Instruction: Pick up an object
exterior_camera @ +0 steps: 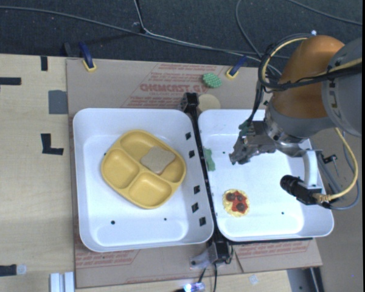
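My gripper [238,157] hangs over the middle of the right bin [292,224], its dark fingers pointing down and left, with nothing seen between them. A small round pizza slice toy [236,202], yellow with red spots, lies on the bin floor below and slightly left of the gripper. A small green piece [208,159] rests against the right bin's left wall, left of the gripper. In the left bin [91,212] sits a yellow divided plate [125,169] with a tan square of toast [157,159] on it.
A black divider [198,163] runs between the two bins. A green knobbly toy [211,79] lies on the cardboard behind the bins. Cables loop above the arm and along its right side. Blue clamps hold the cardboard's far edge.
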You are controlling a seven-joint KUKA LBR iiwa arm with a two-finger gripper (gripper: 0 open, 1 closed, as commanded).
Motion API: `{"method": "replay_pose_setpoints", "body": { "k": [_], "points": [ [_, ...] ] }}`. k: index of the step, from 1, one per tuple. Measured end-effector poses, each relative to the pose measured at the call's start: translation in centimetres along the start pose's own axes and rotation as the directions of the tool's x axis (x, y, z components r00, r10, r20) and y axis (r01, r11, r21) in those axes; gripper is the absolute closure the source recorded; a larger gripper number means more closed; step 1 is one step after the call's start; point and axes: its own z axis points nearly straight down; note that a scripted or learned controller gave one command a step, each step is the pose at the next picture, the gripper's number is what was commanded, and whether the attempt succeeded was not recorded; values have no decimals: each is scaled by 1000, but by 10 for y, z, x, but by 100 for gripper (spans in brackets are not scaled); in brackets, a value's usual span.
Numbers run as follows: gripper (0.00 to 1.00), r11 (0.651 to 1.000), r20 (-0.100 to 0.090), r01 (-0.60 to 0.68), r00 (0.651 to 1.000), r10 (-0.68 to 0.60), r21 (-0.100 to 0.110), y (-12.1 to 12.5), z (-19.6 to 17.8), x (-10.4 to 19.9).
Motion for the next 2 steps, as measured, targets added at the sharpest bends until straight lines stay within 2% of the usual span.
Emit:
{"method": "replay_pose_setpoints", "body": {
  "k": [1,2],
  "points": [
    [100,1000,-1,2,1000,-2,2,-14,14,57],
    [100,1000,0,2,1000,-2,1,-31,11,109]
  ]
}}
